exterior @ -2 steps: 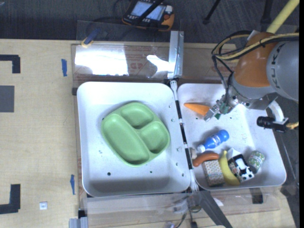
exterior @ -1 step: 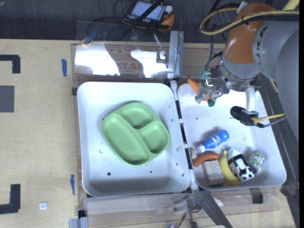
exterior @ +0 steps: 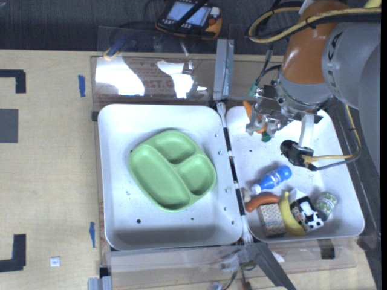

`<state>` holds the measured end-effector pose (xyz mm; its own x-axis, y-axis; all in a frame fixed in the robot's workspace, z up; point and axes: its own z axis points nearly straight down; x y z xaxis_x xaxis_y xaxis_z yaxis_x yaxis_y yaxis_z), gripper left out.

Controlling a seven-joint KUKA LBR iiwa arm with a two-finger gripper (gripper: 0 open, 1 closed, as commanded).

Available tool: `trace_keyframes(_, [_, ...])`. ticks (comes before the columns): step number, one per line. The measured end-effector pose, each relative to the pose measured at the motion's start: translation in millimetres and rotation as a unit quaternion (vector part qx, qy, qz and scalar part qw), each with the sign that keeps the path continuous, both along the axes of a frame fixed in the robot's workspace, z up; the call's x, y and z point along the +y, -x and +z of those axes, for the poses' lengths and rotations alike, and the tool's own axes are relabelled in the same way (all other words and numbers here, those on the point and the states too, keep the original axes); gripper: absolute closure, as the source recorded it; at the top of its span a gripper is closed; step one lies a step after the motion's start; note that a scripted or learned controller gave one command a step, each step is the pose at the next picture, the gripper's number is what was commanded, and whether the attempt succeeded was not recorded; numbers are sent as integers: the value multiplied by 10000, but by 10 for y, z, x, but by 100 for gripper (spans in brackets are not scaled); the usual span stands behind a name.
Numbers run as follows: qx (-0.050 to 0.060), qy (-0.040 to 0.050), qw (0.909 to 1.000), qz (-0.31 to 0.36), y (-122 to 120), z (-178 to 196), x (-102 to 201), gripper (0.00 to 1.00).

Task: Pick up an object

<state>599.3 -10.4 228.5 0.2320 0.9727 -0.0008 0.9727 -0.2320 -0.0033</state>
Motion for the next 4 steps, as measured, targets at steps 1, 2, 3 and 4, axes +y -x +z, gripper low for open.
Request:
trace_keyframes(1, [-2,0,10000,-1,-1,1,0,0])
trace_keyframes(2, [-5,1,10000,71,407,-446,-524,0])
trace_keyframes(3, [-38,4,9996,-272,522,-1422,-1115,0])
trace_keyframes(4, [-30,9,9996,279,98,-1431,-1739,0])
